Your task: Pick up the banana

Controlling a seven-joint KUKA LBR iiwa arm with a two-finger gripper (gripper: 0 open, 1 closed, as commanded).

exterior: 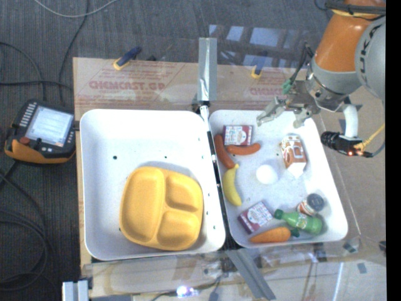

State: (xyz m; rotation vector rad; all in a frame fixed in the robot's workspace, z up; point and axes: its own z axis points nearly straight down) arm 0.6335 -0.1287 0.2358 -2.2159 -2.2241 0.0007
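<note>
Cardboard covers the bench (156,80) under two white bins, and nearest the camera the right bin (335,199) holds a carrot (270,235), a green bottle (302,221) and a red packet (256,216) crowded along its near rim, while the left bin (100,143) holds a yellow divided tray (163,207). Further in, the banana (232,185) lies just inside the right bin's left wall, a sausage (222,152) at its far tip and a white ball (267,174) near its right with bare floor between. Farthest back, the gripper (289,108) hangs over the far right corner with fingers spread apart, holding nothing, well apart from the banana.
</note>
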